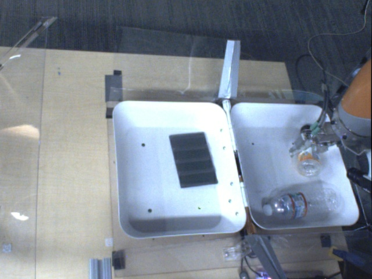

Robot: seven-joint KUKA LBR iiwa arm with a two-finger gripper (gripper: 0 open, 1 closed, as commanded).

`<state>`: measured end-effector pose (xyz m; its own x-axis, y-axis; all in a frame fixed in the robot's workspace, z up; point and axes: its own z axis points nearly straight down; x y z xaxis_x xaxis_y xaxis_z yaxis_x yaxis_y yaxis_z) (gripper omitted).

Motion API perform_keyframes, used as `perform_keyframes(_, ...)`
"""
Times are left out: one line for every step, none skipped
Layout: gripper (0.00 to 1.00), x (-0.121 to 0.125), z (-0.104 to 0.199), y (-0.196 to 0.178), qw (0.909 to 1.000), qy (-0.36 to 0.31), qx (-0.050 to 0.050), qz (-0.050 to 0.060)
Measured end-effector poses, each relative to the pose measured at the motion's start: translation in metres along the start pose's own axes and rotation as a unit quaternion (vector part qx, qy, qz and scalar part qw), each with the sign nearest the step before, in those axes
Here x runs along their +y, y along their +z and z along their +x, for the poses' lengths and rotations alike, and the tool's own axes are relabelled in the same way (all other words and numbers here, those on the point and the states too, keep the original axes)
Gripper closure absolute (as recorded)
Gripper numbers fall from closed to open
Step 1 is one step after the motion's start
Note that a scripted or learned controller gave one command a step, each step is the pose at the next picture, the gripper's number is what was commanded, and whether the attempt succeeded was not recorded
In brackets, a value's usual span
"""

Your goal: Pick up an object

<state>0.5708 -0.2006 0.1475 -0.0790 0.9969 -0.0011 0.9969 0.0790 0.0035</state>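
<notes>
My gripper (pixel 306 143) hangs low over the right bin (pixel 261 127), near its right side. Directly under and touching it in the view is a small clear plastic object (pixel 309 165); I cannot tell whether it is held. A clear water bottle (pixel 296 204) with a blue label lies on its side along the right bin's front wall. A black ridged rectangular pad (pixel 193 159) lies flat in the middle of the left bin (pixel 133 156).
The arm's orange band (pixel 357 97) and grey wrist reach in over the right bin's right rim. A metal bracket (pixel 229 70) stands behind the seam between the bins. Cables run at the right and front edges of the bench.
</notes>
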Motion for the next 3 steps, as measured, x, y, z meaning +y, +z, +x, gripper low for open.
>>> perform_keyframes(0.0, 0.009, -0.006, 0.059, 1.0, -0.008, -0.001, -0.003)
perform_keyframes(1.0, 0.011, -0.004, 0.048, 0.9999, -0.008, -0.001, -0.005)
perform_keyframes(1.0, 0.025, 0.05, -0.031, 0.9997, 0.025, 0.0, -0.001)
